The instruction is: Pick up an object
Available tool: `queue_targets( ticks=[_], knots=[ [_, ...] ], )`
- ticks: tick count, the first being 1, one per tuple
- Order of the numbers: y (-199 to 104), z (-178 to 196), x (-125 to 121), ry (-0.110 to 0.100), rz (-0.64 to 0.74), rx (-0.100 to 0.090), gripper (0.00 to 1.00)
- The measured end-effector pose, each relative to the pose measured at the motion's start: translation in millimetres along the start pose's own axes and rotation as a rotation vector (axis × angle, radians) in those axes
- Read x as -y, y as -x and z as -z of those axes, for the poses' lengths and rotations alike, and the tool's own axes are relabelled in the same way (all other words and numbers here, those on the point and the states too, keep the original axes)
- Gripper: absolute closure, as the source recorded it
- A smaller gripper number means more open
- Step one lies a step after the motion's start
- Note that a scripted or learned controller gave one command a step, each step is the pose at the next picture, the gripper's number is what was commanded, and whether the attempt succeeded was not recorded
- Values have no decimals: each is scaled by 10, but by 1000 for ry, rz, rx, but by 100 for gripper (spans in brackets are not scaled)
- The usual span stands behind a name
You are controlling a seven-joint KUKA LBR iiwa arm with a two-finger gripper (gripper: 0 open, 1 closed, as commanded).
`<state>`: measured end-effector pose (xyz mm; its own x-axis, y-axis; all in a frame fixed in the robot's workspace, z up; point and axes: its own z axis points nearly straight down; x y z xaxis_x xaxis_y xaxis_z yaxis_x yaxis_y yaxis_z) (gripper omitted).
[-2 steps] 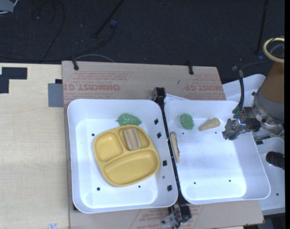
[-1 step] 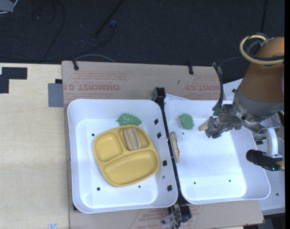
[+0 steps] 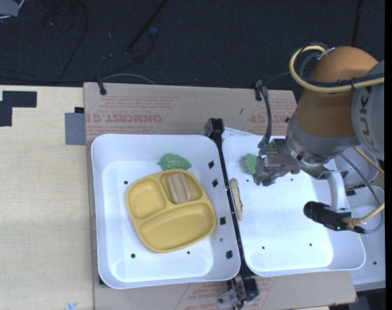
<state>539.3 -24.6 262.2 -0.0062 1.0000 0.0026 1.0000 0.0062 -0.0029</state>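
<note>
A green leafy toy (image 3: 250,163) lies in the right bin (image 3: 292,250) near its far left corner. My gripper (image 3: 265,173) hangs right beside it, at its right edge, low over the bin floor. A tan stick-like piece (image 3: 236,199) rests along the right bin's left wall. In the left bin (image 3: 112,237) sits a yellow divided plate (image 3: 170,210) with a hot dog bun (image 3: 178,188) in one compartment. A second green leafy toy (image 3: 174,162) lies just behind the plate.
The black divider clamp (image 3: 223,186) runs between the two bins. A black cylindrical part (image 3: 325,216) of the arm sticks out over the right bin's right side. Cardboard (image 3: 157,112) lies under both bins.
</note>
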Motion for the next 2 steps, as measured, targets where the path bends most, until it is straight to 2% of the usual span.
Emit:
queue_targets(
  ticks=[1,2],
  knots=[
    [-532,22,-9,-1,-1,1,100],
    [-1126,-136,-56,-3,0,1,100]
  ],
)
